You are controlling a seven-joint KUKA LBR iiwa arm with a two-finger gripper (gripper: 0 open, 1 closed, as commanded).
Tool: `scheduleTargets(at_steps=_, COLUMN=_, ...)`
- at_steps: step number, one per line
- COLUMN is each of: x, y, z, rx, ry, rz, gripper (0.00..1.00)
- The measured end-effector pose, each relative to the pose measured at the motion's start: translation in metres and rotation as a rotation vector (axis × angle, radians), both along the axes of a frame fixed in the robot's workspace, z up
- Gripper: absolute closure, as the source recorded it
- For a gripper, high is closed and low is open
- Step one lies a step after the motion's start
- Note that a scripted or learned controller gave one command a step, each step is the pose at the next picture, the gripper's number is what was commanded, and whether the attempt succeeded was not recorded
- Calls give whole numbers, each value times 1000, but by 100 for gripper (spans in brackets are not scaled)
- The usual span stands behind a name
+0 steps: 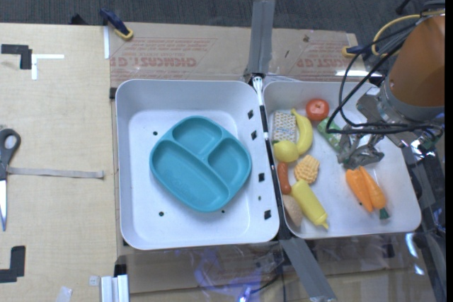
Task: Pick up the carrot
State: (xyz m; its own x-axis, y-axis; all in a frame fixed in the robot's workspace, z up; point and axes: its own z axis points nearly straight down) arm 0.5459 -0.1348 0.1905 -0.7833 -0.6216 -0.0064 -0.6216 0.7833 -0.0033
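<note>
The carrot (pixel 365 189) lies in the right bin (pixel 403 226), just below the hand (pixel 359 152), whose fingers seem apart over it, clamping nothing. It looks like light, stiff, smooth plastic; gripping across its thick middle seems safest.

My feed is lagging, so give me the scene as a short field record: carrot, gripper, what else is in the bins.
carrot: lying in right bin, right side, unheld
gripper: just above the carrot's upper end
beside carrot: bare bin floor to its left
other items, right bin: banana, tomato, corn
left bin: blue divided plate
</note>
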Motion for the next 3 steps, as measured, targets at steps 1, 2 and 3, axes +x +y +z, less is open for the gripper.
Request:
scheduleTargets(at_steps=1, x=0, y=0, z=0, rx=0, ry=1, rz=-1, gripper=0)
scheduleTargets(at_steps=2, x=-24, y=-47, z=-98, rx=1, ry=4, rz=-254, gripper=0)
scheduleTargets(at_steps=3, x=-22, y=-46, z=-88, rx=1, ry=-1, rz=-252, gripper=100)
